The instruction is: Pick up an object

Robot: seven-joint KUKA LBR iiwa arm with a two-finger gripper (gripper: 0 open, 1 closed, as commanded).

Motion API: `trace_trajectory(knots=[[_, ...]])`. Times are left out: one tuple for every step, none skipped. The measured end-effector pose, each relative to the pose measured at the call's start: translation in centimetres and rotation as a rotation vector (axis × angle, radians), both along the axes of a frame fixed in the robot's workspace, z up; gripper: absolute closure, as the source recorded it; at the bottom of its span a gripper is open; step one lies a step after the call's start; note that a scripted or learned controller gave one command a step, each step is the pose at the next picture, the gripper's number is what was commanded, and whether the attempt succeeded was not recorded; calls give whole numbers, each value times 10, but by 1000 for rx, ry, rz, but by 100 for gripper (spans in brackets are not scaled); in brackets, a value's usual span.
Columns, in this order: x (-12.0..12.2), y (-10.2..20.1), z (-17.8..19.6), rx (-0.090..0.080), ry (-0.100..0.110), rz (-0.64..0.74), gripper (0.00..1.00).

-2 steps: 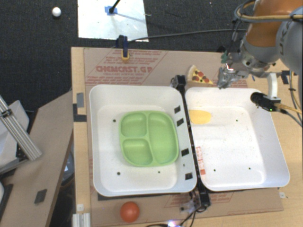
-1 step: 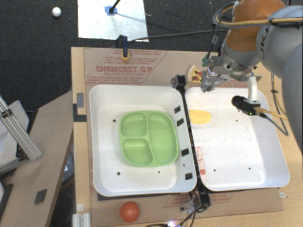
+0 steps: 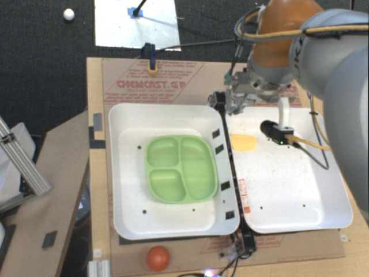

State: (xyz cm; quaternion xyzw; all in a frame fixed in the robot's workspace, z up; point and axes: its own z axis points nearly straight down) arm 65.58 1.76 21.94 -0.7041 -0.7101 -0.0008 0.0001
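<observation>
The flat yellow piece [image 3: 243, 142] lies in the right bin [image 3: 300, 206], near the divider. The hand [image 3: 239, 103] hangs just above it; its grip is hard to tell. It could slip off something so thin.

The green tray [image 3: 181, 169] looks like smooth, slightly glossy plastic. Both white bins [image 3: 128, 212] seem matt plastic. Under them lies printed brown cardboard [image 3: 173, 82], dull-surfaced. The arm's orange band [image 3: 285, 22] shines.
</observation>
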Motion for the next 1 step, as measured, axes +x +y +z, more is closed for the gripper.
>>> trace_trajectory(knots=[[-8,59,3,0,0,2,100]])
